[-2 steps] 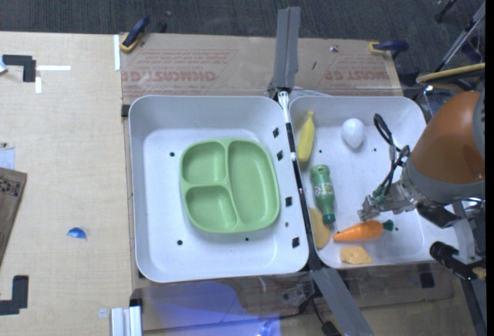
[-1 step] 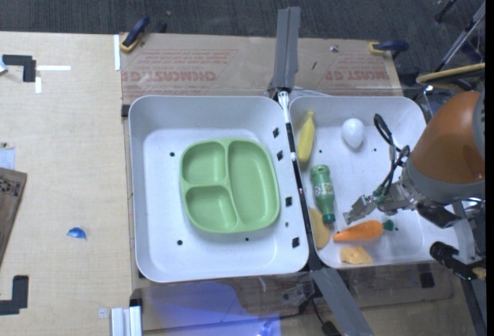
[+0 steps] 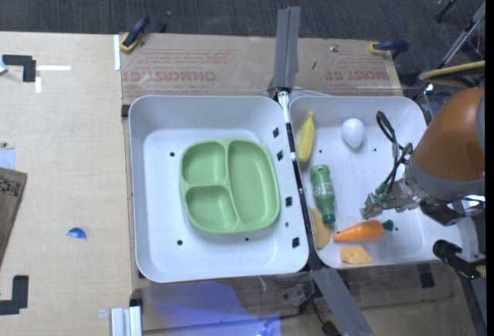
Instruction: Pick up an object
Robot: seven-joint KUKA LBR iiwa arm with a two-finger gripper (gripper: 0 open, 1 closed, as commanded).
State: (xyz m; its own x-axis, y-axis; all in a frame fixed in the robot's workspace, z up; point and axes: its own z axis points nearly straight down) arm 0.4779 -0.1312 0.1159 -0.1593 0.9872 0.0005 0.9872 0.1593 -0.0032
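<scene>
The right bin (image 3: 417,249) holds several objects. An orange carrot (image 3: 359,232) lies near the bin's front, and a yellow wedge (image 3: 355,255) sits just in front of it. A green bottle (image 3: 323,192) lies left of centre. Along the left wall are a yellow banana (image 3: 306,137) and, further forward, another yellow piece (image 3: 319,228). A white egg (image 3: 353,131) rests at the back. My gripper (image 3: 376,205) hangs low just above the carrot's right end, with the arm coming in from the right. Nothing shows in its grasp.
The left bin (image 3: 154,172) bears a green divided plate (image 3: 230,185). A thin black curved tool (image 3: 390,137) lies in the right bin behind the gripper. A metal divider post (image 3: 286,49) stands behind the bins. A small blue item (image 3: 76,233) lies on the bench at left.
</scene>
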